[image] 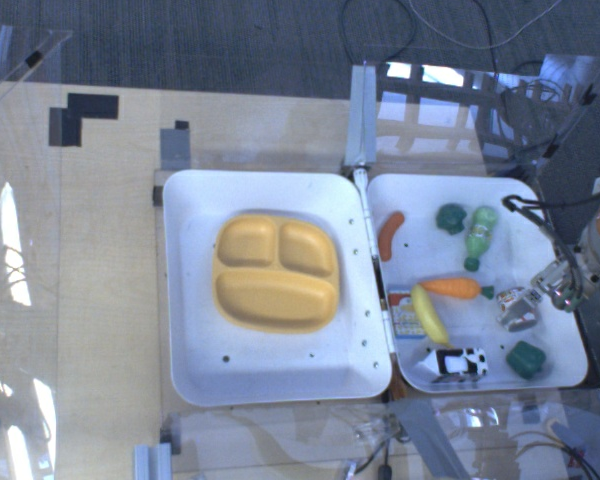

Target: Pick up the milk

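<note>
Milk carton (462, 362), banana (429, 314) beside, gripper (517, 310) near, possibly empty

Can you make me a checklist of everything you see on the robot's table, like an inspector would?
Surface: wooden bench bearing a left bin and a right bin.
Job's things: black-and-white milk carton lying near the right bin's front edge, apart from the gripper.
Clutter: yellow divided plate in the left bin; in the right bin a sausage, broccoli, green bottle, carrot, banana, dark green block.
Grippers: gripper over the right bin, holding nothing.
Cables: black cables on the floor behind the bench.
Surroundings: dark carpet.
</note>
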Robot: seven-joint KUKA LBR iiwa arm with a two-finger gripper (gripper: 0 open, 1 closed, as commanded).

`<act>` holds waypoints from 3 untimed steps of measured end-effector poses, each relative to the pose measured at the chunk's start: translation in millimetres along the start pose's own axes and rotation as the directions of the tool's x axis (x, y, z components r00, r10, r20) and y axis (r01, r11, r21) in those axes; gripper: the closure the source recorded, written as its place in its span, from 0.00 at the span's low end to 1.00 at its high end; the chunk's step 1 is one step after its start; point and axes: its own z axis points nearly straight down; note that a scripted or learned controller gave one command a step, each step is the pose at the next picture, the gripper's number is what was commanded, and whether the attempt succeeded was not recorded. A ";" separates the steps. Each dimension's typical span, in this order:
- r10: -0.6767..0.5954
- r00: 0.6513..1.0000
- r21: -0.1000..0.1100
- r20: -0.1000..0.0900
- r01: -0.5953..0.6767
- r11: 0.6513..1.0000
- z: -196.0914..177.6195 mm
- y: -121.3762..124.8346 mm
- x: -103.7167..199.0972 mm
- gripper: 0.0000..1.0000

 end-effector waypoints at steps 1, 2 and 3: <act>-0.060 0.998 0.000 -0.001 0.060 0.998 37.2 43.1 11.0 0.00; -0.029 1.000 -0.003 0.005 0.029 1.000 -90.7 50.4 -40.2 0.00; 0.208 0.978 -0.001 0.001 -0.208 0.978 -48.4 63.0 -49.1 0.00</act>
